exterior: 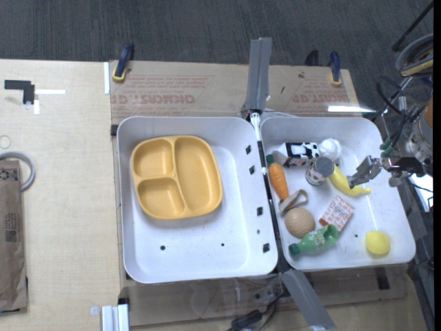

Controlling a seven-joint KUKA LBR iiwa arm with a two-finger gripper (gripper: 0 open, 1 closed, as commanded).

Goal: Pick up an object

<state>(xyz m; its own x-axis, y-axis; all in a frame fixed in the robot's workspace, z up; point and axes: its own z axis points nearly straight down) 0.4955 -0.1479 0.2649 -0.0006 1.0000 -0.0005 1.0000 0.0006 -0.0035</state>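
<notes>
The right bin (396, 205) holds several small objects. A yellow banana (342, 182) lies near its middle, next to a small can (318, 172). My gripper (362, 173) reaches in from the right and hangs just over the banana's right end; nothing shows held in it. An orange carrot (278, 181), a tan ball (299, 221), a green bottle (313, 241), a red-and-white packet (336, 212) and a yellow lemon (377, 243) lie around. A black-and-white toy (300, 151) and a white object (330, 147) sit at the back.
The left bin (186, 254) holds a yellow divided plate (176, 176). A tan loop (292, 202) lies beside the carrot. Blue clamps (124, 61) hold cardboard behind the bins. Cables and arm hardware (413, 150) crowd the right edge.
</notes>
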